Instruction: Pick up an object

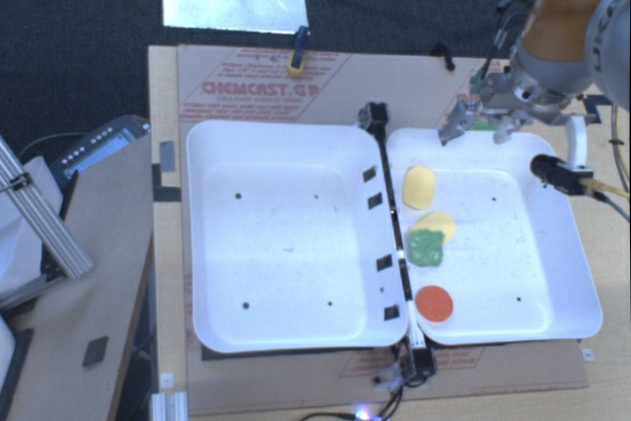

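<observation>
While the grey two-finger gripper [480, 121] hung over the right white bin's [552, 261] far rim, we could not tell its state. We logged nothing lifted: yellow oval [419, 185], green lump [426, 247], red disc [435, 303] lay near the divider.

Probably a robotics lab: industrial arm [577, 10], cardboard-covered bench [256, 89] (printed lettering), paired white bins [286, 148].
</observation>
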Action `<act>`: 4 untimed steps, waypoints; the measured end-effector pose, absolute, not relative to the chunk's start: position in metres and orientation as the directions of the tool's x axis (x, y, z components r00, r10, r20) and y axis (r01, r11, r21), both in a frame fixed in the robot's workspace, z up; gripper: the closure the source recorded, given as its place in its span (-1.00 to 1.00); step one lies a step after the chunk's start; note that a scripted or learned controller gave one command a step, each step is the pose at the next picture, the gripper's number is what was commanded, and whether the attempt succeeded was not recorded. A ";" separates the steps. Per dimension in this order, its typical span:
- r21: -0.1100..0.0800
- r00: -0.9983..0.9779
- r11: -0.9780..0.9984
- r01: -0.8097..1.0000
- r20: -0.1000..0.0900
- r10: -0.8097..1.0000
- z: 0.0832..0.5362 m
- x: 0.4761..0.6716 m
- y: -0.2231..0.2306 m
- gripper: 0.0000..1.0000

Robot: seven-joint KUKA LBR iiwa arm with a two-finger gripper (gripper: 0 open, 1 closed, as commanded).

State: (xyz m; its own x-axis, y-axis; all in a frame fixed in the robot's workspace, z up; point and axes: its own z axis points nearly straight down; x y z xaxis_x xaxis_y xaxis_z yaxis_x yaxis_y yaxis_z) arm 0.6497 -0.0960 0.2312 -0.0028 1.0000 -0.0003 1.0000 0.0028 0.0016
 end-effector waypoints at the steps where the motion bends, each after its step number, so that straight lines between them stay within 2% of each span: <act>1: 0.005 -0.005 0.005 1.000 0.000 1.000 0.243 0.651 -0.096 1.00; 2: 0.022 -0.006 0.006 1.000 -0.003 1.000 0.540 0.621 -0.084 1.00; 3: -0.004 -0.011 0.011 1.000 0.003 1.000 0.465 0.605 -0.012 1.00; 4: -0.014 -0.009 0.009 1.000 0.001 1.000 0.281 0.622 0.049 1.00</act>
State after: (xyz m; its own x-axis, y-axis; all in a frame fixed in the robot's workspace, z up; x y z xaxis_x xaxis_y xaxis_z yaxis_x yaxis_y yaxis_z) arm 0.6221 0.0491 0.2805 -0.0092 1.0000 0.0011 0.9999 0.0092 -0.0138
